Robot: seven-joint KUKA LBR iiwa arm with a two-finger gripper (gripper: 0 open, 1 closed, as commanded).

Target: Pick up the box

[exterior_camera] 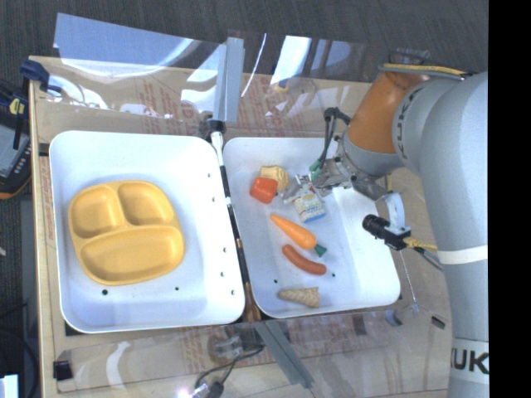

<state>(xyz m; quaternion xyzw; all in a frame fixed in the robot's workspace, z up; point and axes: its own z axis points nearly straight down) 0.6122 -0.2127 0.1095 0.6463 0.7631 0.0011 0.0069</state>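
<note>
Small pale box (310,206) in upper middle of right bin (373,284), just above carrot (294,231) and right of orange-red block (264,190), with gripper (309,184) lowered right over box top, finger state impossible to tell.

Readable text: only the letters "UK" on my own arm (465,360), low on the grey casing at the frame's lower right, cut off by the edge. The small box (309,206) in the right bin (377,280) carries printing, but it is too small and blurred for me to read.
</note>
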